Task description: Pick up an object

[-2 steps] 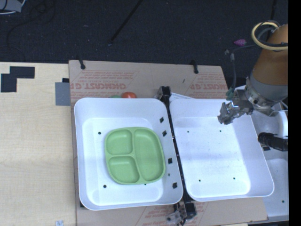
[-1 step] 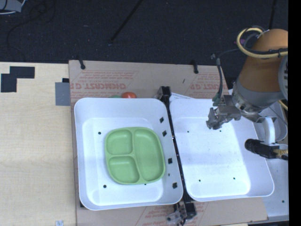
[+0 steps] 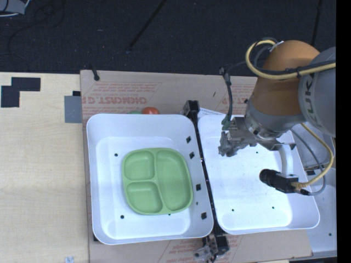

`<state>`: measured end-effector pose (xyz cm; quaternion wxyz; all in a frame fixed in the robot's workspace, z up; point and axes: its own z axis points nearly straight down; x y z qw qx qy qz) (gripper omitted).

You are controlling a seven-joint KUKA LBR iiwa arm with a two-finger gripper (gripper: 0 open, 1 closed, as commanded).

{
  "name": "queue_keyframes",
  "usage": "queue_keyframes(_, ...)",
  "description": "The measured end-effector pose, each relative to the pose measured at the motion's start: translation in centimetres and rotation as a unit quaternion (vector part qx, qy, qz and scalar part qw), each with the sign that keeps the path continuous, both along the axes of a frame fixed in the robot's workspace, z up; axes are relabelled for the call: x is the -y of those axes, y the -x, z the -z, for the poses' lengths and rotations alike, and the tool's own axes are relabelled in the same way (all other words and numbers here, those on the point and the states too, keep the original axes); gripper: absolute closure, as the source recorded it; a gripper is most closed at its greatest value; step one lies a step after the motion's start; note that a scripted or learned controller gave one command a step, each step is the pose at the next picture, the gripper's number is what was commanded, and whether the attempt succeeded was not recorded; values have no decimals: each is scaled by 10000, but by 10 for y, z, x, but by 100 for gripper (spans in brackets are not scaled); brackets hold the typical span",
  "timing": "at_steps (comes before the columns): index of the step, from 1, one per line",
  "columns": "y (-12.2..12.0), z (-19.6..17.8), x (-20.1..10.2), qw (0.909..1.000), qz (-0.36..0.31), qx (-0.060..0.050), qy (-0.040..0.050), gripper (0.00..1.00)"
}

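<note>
A green divided plate (image 3: 157,180) lies flat in the middle of the left bin (image 3: 104,147). My gripper (image 3: 228,148) hangs over the upper left part of the right bin (image 3: 247,215), close to the divider between the bins. It points down at the white floor, and I see nothing under it or in it. The arm's orange band (image 3: 282,86) sits above it at the right.
A small red and green object (image 3: 148,111) lies on the cardboard just behind the left bin's far wall. A black cylindrical part with a yellow-tipped cable (image 3: 278,181) hangs over the right bin's right side. Black clips (image 3: 192,109) join the bins.
</note>
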<state>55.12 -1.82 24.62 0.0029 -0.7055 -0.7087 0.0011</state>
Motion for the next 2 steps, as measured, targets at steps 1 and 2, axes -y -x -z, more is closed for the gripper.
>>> queue_keyframes(1,15,-2,-47,10000,0,-1,2,100)
queue_keyframes(2,21,14,-95,10000,8,-4,10,100)
